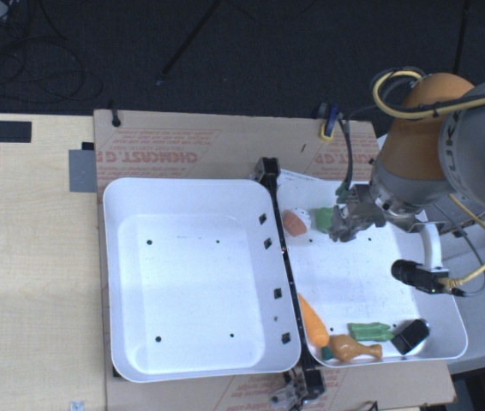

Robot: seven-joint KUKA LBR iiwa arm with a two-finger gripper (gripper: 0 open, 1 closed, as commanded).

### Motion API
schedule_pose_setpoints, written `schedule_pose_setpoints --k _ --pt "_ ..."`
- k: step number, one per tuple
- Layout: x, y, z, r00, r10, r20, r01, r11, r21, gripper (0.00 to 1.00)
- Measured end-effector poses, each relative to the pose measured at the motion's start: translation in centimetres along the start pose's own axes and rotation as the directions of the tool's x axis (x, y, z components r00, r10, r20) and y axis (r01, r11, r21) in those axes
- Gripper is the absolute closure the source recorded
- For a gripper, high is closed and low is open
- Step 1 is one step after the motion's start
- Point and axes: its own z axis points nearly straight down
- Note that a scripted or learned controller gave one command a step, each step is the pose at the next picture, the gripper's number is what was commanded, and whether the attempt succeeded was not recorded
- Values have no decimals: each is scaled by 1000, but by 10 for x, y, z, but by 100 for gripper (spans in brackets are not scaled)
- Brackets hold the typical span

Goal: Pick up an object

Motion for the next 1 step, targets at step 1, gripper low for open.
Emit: schedule_pose_setpoints --k 1 --pt "97 -72 11 1000 -4 -5 4 1000 4 100"
